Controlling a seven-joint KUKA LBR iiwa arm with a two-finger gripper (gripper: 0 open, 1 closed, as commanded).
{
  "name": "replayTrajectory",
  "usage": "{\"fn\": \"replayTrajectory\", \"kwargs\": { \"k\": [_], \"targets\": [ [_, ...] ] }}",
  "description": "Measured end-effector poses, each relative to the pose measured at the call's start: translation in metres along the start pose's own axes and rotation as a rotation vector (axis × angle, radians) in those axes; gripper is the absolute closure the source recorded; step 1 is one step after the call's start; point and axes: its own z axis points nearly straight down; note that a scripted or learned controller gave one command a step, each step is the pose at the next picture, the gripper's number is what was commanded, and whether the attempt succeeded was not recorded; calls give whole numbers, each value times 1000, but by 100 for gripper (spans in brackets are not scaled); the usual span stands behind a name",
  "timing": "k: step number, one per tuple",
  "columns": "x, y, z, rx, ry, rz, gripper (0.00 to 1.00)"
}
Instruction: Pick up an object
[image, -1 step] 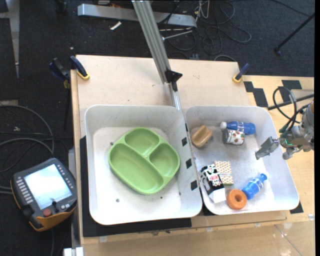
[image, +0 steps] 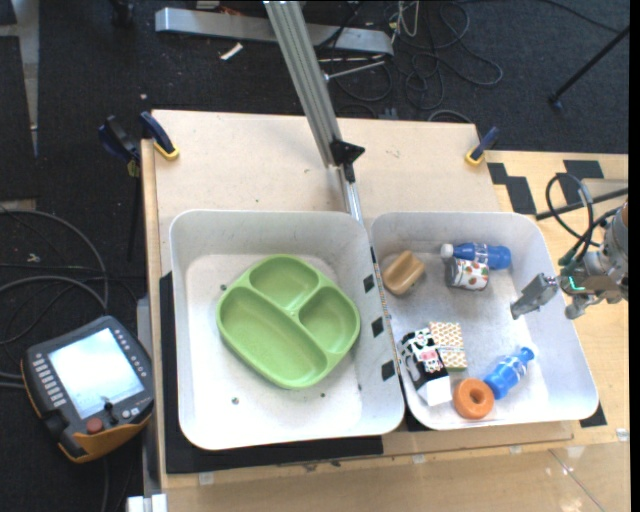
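Observation:
The right bin (image: 560, 400) holds several small things. A tan bread-shaped piece (image: 403, 271) lies at its back left. A small bottle with a blue cap (image: 475, 264) lies beside it. A blue bottle (image: 508, 372) and an orange ring (image: 474, 398) rest at the front. A black-and-white patterned box (image: 424, 356) and a checkered packet (image: 448, 338) sit front left. My gripper (image: 553, 300) hovers over the bin's right rim, open, with nothing between its fingers. It stands right of the bottles and apart from both.
The left bin (image: 190, 250) holds a green divided plate (image: 290, 320). A slanted metal pole (image: 310, 85) rises from behind the bins. A teach pendant (image: 90, 385) lies off the bench at the left. Yellow clamps (image: 165, 150) sit at the bench's back corners.

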Motion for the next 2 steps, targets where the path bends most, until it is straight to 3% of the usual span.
{"fn": "replayTrajectory", "kwargs": {
  "k": [2],
  "targets": [
    [-6, -6, 90, 5, 1, 3, 0]
  ]
}}
